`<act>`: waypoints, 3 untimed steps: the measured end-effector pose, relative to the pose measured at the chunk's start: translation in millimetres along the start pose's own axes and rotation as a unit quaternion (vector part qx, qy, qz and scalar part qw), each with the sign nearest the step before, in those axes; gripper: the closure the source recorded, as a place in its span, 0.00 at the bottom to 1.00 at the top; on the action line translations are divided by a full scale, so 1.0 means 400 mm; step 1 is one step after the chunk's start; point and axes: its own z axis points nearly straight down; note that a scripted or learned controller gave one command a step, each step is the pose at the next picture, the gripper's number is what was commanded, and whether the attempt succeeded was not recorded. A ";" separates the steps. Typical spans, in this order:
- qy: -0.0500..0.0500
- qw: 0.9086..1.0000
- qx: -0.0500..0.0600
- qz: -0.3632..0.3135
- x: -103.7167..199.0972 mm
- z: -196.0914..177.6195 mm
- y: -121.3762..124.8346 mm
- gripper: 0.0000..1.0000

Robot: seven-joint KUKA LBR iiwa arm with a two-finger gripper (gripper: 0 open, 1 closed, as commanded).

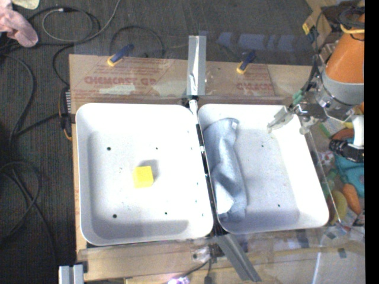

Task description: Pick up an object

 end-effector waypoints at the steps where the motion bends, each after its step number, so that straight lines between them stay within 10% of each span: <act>1: -0.001 0.999 0.000 0.044 0.237 0.018 0.069 0.00; 2: -0.002 1.000 -0.001 0.024 0.111 -0.038 0.132 0.00; 3: -0.002 1.000 0.000 -0.015 0.110 -0.008 0.047 0.00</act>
